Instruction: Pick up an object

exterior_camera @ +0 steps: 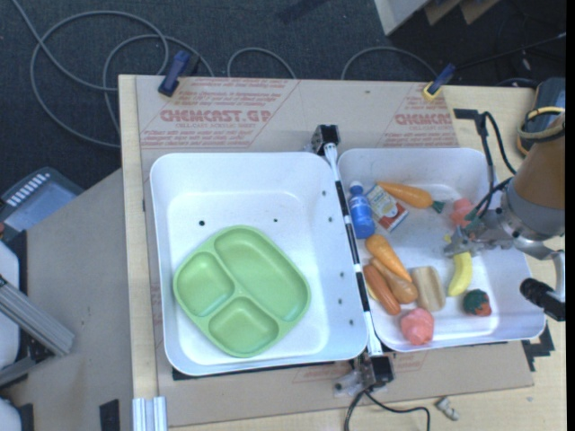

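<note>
My gripper [464, 243] hangs low in the right bin [422, 162], just above the upper end of a small yellow banana [460, 274]. A pink round toy [461, 211] lies just behind it. Near the banana sit a red and green strawberry [477, 303] and a tan bread piece [429, 287]. Two orange carrots [388, 272] lie by the bin's left wall, with a pink ball [417, 325] at the front. A blue bottle [360, 211], a small carton [387, 209] and another carrot [407, 194] are at the back.
The left bin [180, 176] holds a green divided plate [241, 289]. The grey arm with its orange band [544, 173] enters from the right over the right bin's edge. Black cables [488, 146] trail along the arm.
</note>
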{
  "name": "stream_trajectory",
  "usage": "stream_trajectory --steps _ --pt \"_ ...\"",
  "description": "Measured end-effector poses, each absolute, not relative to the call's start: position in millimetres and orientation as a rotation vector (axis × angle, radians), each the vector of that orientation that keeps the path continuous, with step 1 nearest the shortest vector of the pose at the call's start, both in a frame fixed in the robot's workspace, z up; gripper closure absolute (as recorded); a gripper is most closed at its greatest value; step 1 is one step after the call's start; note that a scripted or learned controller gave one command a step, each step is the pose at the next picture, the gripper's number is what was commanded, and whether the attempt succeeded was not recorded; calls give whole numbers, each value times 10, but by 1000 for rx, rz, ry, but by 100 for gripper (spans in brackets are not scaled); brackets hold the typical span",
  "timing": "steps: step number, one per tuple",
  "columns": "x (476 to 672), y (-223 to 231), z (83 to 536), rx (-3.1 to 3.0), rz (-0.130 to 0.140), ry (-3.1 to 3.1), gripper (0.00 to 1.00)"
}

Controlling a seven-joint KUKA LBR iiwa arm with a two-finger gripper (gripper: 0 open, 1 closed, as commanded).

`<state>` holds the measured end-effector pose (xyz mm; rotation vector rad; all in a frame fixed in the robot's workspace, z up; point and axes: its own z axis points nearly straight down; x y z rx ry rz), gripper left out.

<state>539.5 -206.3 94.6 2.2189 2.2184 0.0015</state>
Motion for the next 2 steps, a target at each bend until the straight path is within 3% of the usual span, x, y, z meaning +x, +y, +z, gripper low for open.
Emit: stream_trajectory --steps 1,2 --pt "5429 -1398 846 2222 0 2224 100" --pt "6026 -496 1853 2219 3 2223 100"
